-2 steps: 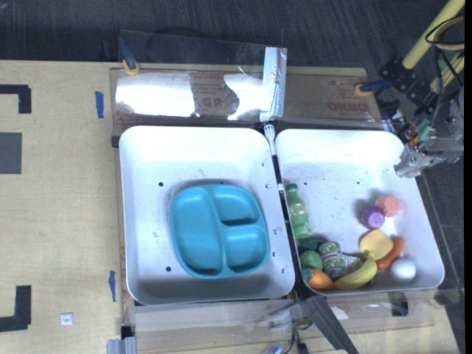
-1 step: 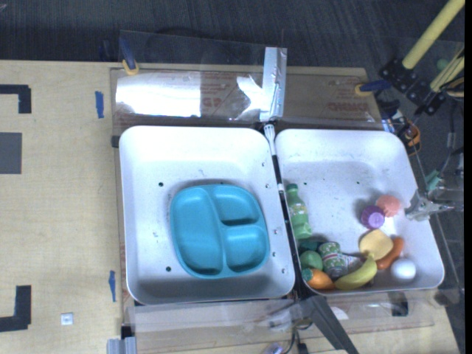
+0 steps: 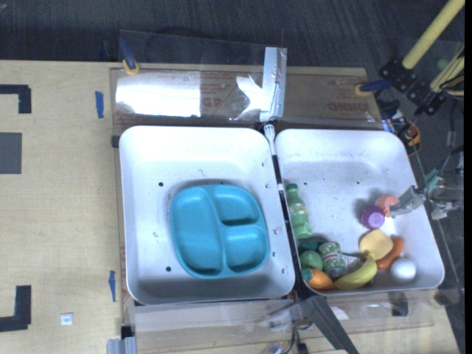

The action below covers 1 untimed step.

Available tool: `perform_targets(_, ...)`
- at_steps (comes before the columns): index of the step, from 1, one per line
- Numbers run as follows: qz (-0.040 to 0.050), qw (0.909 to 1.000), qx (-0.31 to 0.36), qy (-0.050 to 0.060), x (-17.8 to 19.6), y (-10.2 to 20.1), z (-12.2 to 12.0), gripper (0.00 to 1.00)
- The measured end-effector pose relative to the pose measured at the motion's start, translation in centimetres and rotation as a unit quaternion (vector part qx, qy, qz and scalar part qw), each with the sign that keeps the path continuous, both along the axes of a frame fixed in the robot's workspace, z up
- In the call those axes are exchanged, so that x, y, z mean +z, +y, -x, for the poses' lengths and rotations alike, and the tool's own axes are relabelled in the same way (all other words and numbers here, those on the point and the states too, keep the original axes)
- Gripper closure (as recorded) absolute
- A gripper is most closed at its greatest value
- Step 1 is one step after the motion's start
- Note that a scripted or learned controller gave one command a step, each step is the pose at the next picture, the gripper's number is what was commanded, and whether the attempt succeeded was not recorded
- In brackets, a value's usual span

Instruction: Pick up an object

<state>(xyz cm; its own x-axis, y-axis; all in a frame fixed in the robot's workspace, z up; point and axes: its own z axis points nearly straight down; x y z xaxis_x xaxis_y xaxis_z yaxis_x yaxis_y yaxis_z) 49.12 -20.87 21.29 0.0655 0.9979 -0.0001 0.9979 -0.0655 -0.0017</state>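
Poised low over the right bin point(image 3: 346, 150), with the arm's end point(image 3: 410, 202) just right of the purple cap point(image 3: 372, 217); open or closed, impossible to tell. Likeliest target: that cap, immediately leftward, with a pink piece point(image 3: 387, 200) just above it and a yellow piece point(image 3: 375, 243) just below.

Overhead light is bright and even, with both white bins point(image 3: 198, 142) near clipping and hard specular glare on the clear plastic sheet point(image 3: 193, 94) behind them, which washes out the print underneath. Shadows are soft and short, mostly a grey pool under the blue tray point(image 3: 220, 231) and along the bins' front walls, while the dark floor point(image 3: 221, 6) up top sits underexposed with little detail. Overall slightly soft and noisy; small items in the right bin smear together, and the right edge is murky and blurred.
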Motion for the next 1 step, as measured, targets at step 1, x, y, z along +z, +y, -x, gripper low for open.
perform_targets(1,-0.0061,0.9991,0.042,0.001,-10.84,-0.35,0.88,0.00)
